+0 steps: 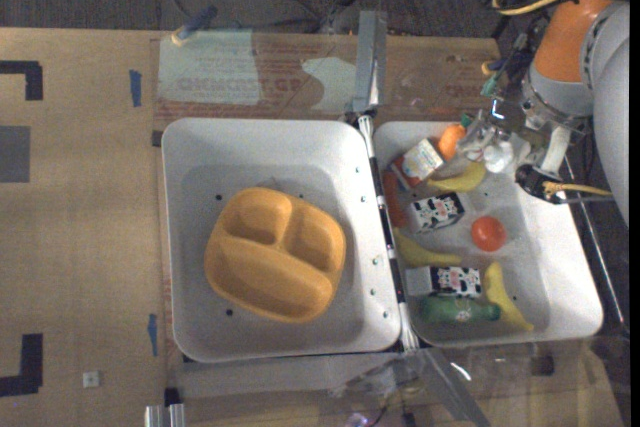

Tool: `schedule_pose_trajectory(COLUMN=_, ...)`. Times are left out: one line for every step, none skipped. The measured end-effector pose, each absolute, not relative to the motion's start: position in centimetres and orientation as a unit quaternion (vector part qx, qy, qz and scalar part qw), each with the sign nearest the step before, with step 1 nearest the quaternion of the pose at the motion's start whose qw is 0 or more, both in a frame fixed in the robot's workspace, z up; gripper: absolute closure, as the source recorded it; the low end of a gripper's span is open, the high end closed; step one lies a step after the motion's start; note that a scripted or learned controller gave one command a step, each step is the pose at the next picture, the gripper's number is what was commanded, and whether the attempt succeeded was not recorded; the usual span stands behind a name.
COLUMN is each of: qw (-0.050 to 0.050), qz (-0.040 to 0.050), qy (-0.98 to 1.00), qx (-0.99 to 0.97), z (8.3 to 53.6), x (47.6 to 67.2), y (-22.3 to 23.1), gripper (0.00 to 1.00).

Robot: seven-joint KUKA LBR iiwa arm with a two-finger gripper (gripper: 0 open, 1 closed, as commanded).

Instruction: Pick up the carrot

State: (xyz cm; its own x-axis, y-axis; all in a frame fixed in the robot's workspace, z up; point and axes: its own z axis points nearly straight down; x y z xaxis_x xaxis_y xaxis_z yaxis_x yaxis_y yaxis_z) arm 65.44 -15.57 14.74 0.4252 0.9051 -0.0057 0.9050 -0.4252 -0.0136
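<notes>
In the right bin (560,310), a long orange-red piece that looks like the carrot (391,199) lies along the left wall, partly under a small juice carton (422,159). A rounder orange object (452,139) sits at the bin's back, just left of my gripper (488,143). The gripper hangs low over the bin's back middle, above a banana (462,179), some way right of the carrot. Glare and clutter blur its tip.
The right bin also holds two cow-patterned cartons (437,211) (455,281), a red-orange ball (489,233), two more bananas (425,253) (506,299) and a green bottle (457,310). In the left bin (190,155) lies a yellow divided plate (276,253).
</notes>
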Motion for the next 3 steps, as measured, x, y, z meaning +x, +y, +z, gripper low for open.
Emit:
schedule_pose_trajectory(qw=0.008, qz=0.0113, qy=-0.323, qx=-0.946, z=10.0, x=66.0, y=-16.8, gripper=0.00)
schedule_pose_trajectory(qw=0.000, qz=0.0137, qy=-0.365, qx=-0.931, z=9.0, x=65.1, y=-15.4, gripper=0.00)
schedule_pose_trajectory(qw=0.000, qz=-0.0001, qy=-0.206, qx=-0.979, z=16.2, x=65.4, y=-9.3, gripper=0.00)
